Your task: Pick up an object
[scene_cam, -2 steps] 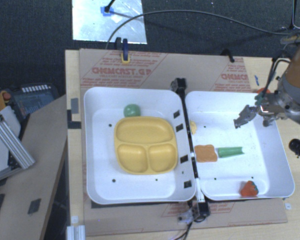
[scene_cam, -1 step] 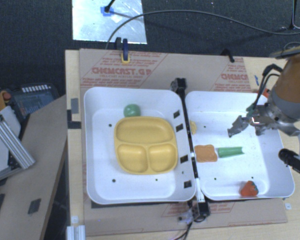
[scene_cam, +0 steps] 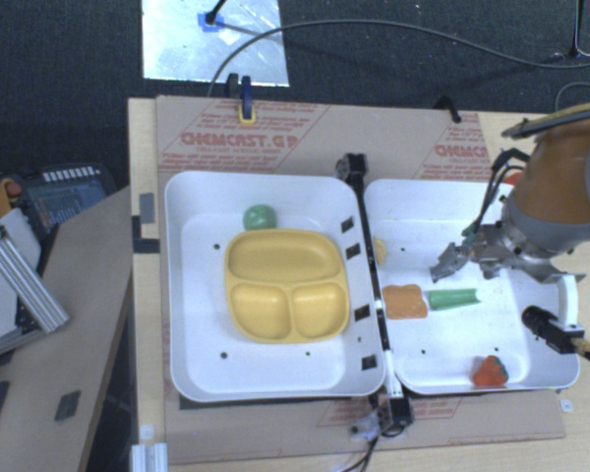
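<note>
I am lowering the jaws [scene_cam: 450, 261], which are holding nothing yet, just above the green plastic stick [scene_cam: 453, 299] to grasp it.

Right shallow white bin [scene_cam: 413, 226]: open floor along far wall and centre front. Obstacles: green elongated block [scene_cam: 453, 299], orange flat rectangular piece [scene_cam: 405, 302], red lumpy object [scene_cam: 490, 371]. Left white bin [scene_cam: 192, 264]: yellow three-compartment plastic tray [scene_cam: 283, 283] fills the middle; small green round object [scene_cam: 260, 217] just behind it.

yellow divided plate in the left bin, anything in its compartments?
Empty. All three compartments of the yellow divided plate show bare yellow surface. The green ball lies outside it, on the left bin's floor by the plate's far rim.
</note>
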`<act>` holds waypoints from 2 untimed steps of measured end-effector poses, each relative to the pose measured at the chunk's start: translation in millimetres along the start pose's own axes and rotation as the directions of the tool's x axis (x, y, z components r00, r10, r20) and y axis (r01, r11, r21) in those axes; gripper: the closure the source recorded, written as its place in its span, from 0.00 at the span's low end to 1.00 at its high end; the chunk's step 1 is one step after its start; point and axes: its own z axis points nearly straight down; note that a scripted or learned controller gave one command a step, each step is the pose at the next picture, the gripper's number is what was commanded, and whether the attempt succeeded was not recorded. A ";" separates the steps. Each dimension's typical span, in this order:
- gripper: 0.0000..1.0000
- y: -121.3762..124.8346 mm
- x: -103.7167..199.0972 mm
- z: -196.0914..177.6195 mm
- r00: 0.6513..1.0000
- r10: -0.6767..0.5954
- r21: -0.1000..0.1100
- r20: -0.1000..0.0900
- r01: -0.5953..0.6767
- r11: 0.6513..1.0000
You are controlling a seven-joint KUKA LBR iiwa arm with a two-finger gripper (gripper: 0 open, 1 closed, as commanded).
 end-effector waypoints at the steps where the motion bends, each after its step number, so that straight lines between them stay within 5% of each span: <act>1: 0.00 -0.7 2.4 42.0 1.000 0.000 0.000 0.000 0.000 1.000; 2: 1.00 1.0 1.7 28.8 1.000 0.000 -0.006 0.001 0.000 1.000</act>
